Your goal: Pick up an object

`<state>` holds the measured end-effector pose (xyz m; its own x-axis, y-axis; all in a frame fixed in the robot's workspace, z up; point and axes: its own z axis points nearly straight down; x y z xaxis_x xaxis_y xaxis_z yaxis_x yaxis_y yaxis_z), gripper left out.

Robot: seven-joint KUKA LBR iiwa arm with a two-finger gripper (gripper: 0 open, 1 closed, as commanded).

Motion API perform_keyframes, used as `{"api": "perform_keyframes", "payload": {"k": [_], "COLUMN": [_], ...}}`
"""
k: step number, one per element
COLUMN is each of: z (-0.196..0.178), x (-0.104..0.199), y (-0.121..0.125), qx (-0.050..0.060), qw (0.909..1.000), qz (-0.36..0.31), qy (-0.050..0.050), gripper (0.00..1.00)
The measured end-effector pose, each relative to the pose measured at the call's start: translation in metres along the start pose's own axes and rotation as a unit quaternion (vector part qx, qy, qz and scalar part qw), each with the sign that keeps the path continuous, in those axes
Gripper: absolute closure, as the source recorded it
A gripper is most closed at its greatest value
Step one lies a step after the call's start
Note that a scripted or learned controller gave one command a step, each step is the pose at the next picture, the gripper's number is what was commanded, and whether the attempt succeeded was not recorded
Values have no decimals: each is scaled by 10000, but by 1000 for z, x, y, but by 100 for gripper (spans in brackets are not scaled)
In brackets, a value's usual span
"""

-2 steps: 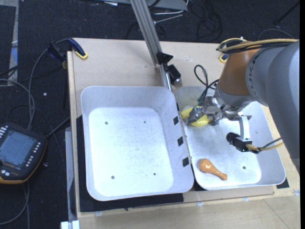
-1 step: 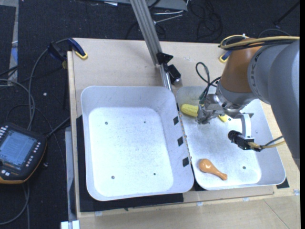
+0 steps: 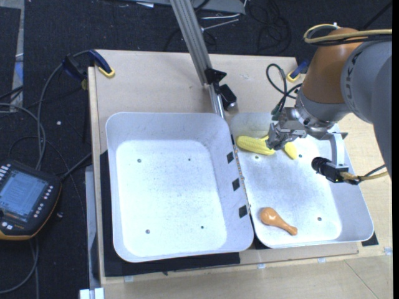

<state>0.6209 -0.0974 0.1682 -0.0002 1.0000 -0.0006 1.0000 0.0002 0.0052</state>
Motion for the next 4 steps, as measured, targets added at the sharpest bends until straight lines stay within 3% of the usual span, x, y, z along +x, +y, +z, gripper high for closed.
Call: {"api": "perform_keyframes", "payload": {"k": [2,4], "z": [-73,-83], "x": [-2,104], "y": [7,-37], "qx": [15,23], "qw": [10000,10000], "qz": [-1,-21], "qy": [3,9], "gripper": [100,100]}}
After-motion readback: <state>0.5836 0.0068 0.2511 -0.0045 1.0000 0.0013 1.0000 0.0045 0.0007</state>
